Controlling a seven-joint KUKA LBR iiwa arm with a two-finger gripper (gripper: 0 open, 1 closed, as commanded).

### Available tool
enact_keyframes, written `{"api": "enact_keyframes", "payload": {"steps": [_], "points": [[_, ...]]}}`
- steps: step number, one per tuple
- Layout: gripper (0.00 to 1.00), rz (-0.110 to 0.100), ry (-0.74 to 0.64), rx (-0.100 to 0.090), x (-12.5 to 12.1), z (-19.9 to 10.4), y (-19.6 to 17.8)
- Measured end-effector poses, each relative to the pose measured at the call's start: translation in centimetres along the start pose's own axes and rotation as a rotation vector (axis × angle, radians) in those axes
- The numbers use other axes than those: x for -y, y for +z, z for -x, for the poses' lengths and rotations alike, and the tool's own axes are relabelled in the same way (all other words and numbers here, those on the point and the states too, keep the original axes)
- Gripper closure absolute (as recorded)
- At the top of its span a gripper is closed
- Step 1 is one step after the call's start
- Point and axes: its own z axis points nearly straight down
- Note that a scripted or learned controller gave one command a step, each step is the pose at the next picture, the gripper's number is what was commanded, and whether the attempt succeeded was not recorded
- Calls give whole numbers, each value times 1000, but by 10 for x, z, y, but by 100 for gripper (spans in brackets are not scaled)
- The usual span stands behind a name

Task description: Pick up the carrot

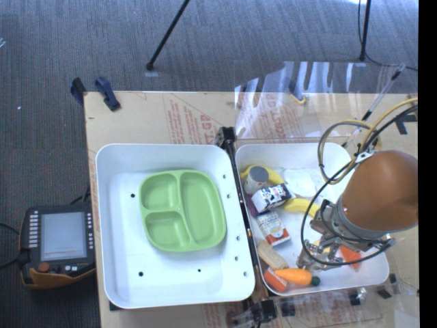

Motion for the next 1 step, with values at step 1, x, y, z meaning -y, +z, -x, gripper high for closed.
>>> {"api": "enact_keyframes", "payload": {"steps": [1], "points": [[100, -5, 28, -4, 10, -17, -33]]}}
